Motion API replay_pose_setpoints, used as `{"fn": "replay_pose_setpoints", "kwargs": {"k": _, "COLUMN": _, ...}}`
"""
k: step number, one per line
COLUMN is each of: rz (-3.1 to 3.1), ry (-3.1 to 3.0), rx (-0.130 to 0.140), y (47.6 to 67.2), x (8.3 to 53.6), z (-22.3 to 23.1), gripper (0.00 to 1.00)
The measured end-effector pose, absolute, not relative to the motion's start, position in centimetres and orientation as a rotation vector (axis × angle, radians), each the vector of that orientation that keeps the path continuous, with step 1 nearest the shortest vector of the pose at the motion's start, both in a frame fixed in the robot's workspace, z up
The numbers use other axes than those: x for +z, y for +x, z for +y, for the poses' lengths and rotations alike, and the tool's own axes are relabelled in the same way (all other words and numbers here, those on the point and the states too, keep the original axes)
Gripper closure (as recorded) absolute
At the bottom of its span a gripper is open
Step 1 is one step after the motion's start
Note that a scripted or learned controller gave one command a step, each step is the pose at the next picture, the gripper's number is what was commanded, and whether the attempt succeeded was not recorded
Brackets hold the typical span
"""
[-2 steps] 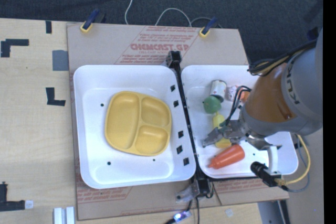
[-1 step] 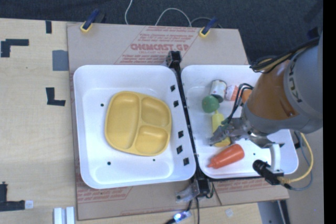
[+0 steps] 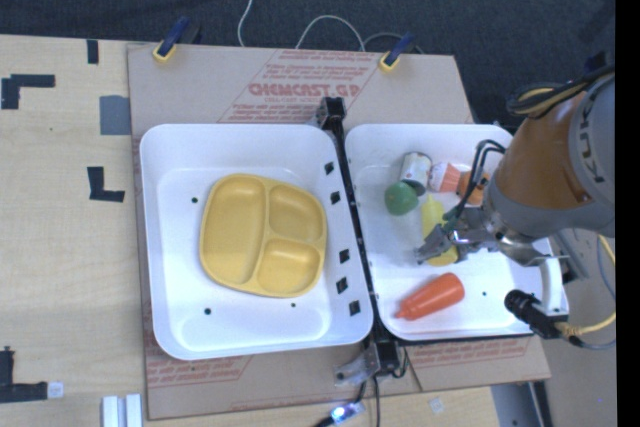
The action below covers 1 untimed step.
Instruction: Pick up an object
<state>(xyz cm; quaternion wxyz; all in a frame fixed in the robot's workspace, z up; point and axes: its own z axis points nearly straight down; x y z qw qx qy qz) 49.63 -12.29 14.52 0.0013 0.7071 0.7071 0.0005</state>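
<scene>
My gripper (image 3: 439, 245) is low in the right bin (image 3: 480, 320), reaching in from the right. It sits right over a yellow object (image 3: 432, 215) that runs from beside the green ball (image 3: 401, 199) down under the gripper tip. An orange carrot-shaped toy (image 3: 432, 297) lies just below the gripper, apart from it. A small white and grey can (image 3: 413, 165) and an orange and white item (image 3: 450, 177) lie at the far side of the bin, partly behind the arm's cable.
The left bin (image 3: 170, 215) holds a yellow divided plate (image 3: 263, 234). A black divider (image 3: 345, 215) runs between the bins. The grey and orange arm (image 3: 545, 175) covers the right bin's right side. Clamps and a cable lie on the cardboard behind.
</scene>
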Motion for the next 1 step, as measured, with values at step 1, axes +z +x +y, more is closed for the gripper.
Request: {"fn": "replay_pose_setpoints", "kwargs": {"k": 1, "rz": 2.222, "ry": 2.217, "rx": 0.003, "y": 49.95, "x": 18.82, "z": -11.84, "gripper": 1.0}}
